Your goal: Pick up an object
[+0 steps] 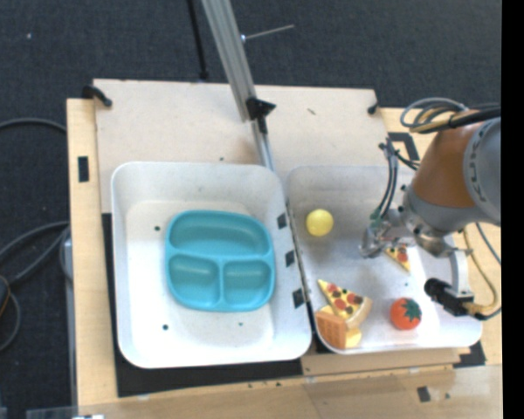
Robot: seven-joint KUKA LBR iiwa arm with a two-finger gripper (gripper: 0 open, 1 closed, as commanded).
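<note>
Camera view: arm partly hides a small toy.

Claw sits low in the right bin, over its middle-right part. Just beside the claw, on its right, lies a small pizza piece, touching or nearly so; can't tell which. Left of the claw, near the bin's left wall: a ball. In front of the claw & slightly left: a pizza slice, w/ a wedge-shaped block touching it at the bin's front-left corner. In front & to the right: a tomato. Well apart to the claw's left, in the left bin, a divided tray lies near centre. Both bins rest side by side on the desk.
</note>
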